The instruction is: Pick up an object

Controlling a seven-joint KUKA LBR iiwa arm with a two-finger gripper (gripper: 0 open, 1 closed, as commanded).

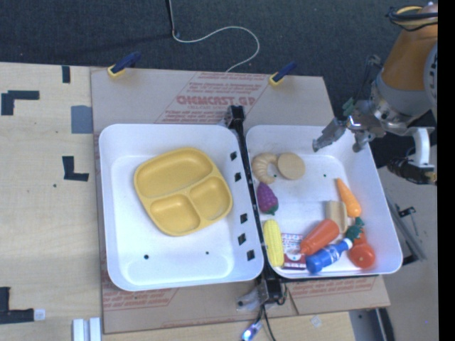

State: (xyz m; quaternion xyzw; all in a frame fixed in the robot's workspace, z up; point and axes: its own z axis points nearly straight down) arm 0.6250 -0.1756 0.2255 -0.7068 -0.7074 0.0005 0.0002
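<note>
Gripper (343,135) hangs over the upper right corner of the right bin (373,180), jaws spread wide, nothing between them. Below and left of the jaws lie a round cookie (290,165) and a croissant (265,166) — touching each other. Further down: purple grapes (267,199), corn (271,241), small carrot (348,197), big carrot (320,236), blue bottle (327,256). Well left of the jaws, a yellow tray (183,190) sits in the left bin (117,197).

Grey arm with orange band reaching in from the right, claw (343,138) angled down, fingers spread
</note>
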